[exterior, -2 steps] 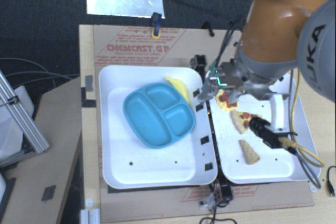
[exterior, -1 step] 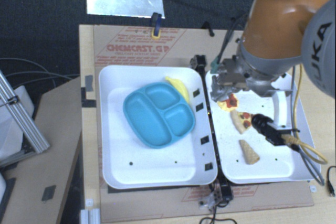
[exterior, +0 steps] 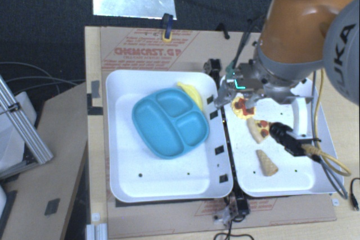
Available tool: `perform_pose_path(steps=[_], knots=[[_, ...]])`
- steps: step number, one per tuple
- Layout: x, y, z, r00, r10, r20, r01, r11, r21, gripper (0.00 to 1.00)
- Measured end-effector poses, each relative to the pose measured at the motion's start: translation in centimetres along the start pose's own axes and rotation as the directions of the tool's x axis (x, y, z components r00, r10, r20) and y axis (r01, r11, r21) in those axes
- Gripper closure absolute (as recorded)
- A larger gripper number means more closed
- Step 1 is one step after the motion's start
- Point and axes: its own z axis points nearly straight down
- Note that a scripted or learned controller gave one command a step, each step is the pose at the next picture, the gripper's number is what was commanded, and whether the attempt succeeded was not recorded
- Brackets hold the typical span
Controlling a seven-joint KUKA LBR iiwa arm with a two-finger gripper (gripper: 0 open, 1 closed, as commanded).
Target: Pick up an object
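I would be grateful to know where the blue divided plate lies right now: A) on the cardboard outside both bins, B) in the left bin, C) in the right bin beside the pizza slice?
B: the blue divided plate rests flat inside the left bin, with a yellow banana touching its far edge.
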Motion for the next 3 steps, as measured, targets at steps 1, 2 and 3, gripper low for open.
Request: perform_pose_path(steps=[1,2,3], knots=[[0.0,0.1,-1.1,1.000,-0.005,0.000,0.005,1.000,-0.003,1.00],[2.9,-2.5,-4.4,1.000,0.009,-0.001,-0.009,1.000,0.002,1.00],[2.8,-2.4,-4.4,1.000,0.010,-0.001,-0.010,1.000,0.002,0.00]])
